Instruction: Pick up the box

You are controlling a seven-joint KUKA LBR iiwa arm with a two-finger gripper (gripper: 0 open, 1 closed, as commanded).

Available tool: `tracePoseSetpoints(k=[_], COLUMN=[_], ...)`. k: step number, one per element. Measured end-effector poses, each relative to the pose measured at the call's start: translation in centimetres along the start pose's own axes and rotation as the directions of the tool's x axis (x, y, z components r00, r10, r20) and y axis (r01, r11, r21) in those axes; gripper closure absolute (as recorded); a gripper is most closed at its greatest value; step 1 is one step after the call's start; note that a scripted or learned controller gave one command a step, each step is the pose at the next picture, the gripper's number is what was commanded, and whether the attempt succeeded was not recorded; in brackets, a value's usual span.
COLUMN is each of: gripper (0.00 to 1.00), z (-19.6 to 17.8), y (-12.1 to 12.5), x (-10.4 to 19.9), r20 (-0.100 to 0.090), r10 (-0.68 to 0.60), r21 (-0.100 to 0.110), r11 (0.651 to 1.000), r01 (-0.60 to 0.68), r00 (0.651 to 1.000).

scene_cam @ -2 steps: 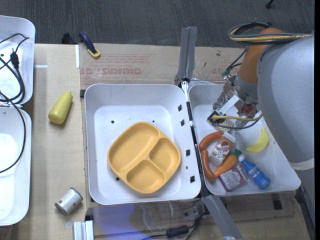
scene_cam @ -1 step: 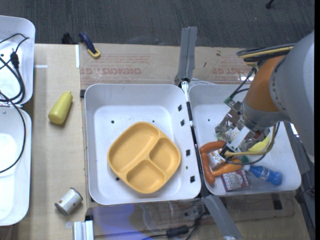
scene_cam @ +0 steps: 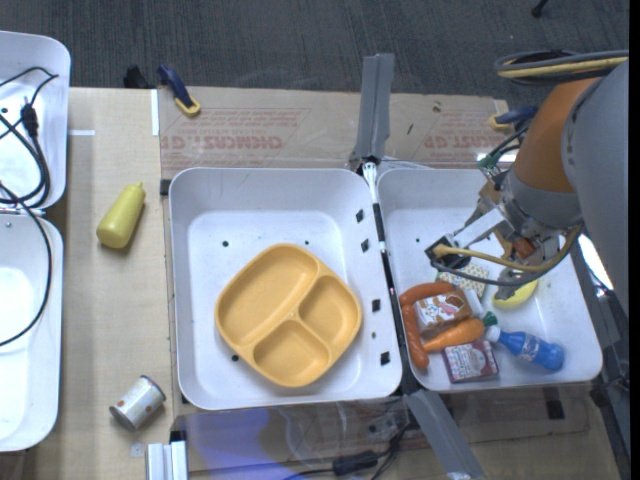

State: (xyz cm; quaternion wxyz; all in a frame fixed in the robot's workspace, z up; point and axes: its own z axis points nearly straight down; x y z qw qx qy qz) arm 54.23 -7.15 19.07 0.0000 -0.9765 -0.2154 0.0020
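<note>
Maroon-edged and small, the box (scene_cam: pixel 469 362) lies flat at the near wall of the right bin (scene_cam: pixel 420 208). A blue bottle (scene_cam: pixel 530 348) rests just beside it, toward the bin's right wall. Just beyond the box, an orange carrot (scene_cam: pixel 452 333) lies across a red-and-white packet (scene_cam: pixel 432 311). Farther in, over the bin's middle, the gripper (scene_cam: pixel 497 240) hangs apart from the box; whether it is open or closed cannot be told. The grey arm (scene_cam: pixel 600 158) bends down across the bin's far right corner.
</note>
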Motion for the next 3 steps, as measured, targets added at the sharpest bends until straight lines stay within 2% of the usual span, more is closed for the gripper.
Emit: tracePoseSetpoints(k=[1, 2, 3], gripper=[0.00, 0.00, 1.00], z=[-1.3, 9.0, 8.1], y=[-0.3, 6.4, 6.5], x=[-1.3, 5.6, 5.5], r20=[0.001, -0.008, -0.002], r10=[-0.148, 0.078, 0.074], r21=[0.001, -0.003, -0.004], r11=[0.989, 0.997, 0.997], r01=[0.148, -0.078, -0.074], r00=[0.989, 0.997, 0.997])
